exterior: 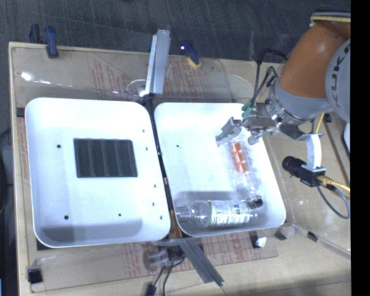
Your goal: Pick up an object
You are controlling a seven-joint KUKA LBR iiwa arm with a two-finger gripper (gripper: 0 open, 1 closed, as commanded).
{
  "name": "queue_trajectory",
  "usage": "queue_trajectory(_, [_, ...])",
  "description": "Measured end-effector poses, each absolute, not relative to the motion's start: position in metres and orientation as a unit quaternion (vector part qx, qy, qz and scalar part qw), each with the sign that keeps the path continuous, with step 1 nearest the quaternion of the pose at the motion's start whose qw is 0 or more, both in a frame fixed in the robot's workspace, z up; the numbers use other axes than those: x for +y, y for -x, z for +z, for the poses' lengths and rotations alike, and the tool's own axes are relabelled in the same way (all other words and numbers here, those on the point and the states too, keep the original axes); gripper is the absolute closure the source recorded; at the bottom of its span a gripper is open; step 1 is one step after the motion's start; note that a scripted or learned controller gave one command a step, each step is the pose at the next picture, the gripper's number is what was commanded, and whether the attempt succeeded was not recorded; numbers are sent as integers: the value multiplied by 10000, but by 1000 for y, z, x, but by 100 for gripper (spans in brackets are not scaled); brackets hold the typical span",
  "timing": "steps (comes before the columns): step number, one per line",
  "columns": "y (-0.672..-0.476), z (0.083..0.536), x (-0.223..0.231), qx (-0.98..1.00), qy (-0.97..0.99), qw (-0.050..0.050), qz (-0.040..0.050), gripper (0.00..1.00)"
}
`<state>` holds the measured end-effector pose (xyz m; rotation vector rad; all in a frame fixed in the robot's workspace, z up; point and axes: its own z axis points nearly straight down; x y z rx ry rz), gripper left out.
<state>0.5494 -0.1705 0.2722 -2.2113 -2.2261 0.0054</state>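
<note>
Lying along the near wall of the right bin (pixel 172 165), a clear plastic bottle (pixel 217 213) with a printed label rests on its side, its long axis running left to right and its dark cap toward the right corner. A second clear bottle (pixel 242 164), with an orange label around its middle, lies farther back in the same bin; its long axis runs from the far wall down toward the near right corner, where its lower end comes close to the first bottle's cap.

Both bins are smooth, shallow white trays with rounded corners. The left bin (pixel 49 165) holds a flat, dark, ribbed rectangular panel (pixel 105 158) near its middle. The counter (pixel 80 73) beneath is pale wood covered with a clear sheet.

The arm (pixel 311 73), grey with an orange band, reaches in from the right and bends down over the right bin's far right corner. Its end effector (pixel 242 127) sits at the upper end of the orange-labelled bottle, metallic fingers angled leftward; whether they are parted or closed around the bottle I cannot tell.
</note>
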Motion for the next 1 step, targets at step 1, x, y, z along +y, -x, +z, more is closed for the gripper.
queue_trajectory(1, [-588, 209, -210, -7377, 6751, 16, 13, 0])
